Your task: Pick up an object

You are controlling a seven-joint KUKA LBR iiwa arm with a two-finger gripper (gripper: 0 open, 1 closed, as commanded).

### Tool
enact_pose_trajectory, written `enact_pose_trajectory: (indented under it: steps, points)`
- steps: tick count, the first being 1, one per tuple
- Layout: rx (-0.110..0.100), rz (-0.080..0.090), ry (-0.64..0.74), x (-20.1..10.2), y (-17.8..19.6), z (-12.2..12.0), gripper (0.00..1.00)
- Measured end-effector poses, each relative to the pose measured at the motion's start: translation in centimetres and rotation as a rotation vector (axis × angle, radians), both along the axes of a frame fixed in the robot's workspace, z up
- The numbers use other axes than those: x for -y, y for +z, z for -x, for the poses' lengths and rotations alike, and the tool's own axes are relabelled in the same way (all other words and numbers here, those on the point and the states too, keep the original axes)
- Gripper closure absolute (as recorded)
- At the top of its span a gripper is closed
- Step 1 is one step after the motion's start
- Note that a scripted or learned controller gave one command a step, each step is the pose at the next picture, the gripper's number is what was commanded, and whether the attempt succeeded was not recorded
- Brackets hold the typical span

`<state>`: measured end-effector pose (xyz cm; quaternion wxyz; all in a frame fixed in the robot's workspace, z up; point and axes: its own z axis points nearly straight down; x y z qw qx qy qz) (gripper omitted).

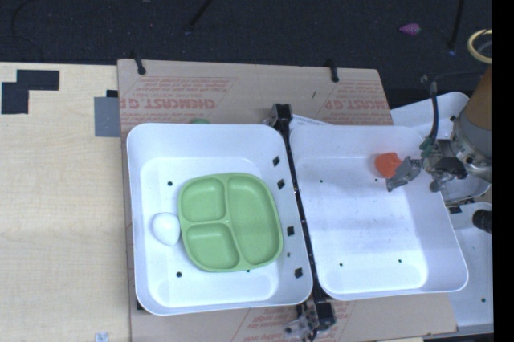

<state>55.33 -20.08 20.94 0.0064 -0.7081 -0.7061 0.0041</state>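
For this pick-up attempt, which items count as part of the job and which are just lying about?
Job:
- claw, at the right bin's far right edge
- orange object, right bin, just left of the claw

Lying about:
- green divided plate, left bin
- white egg-shaped object, touching the plate's left edge

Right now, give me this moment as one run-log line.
end effector: over right bin's far right corner, holding nothing | orange object: in right bin, beside it | green plate, white egg: left bin
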Motion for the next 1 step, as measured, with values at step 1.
enact_pose_trajectory:
  steps: [1]
  points:
    - [0.012, 0.002, 0.003, -0.01, 0.76, -0.29, 0.00]
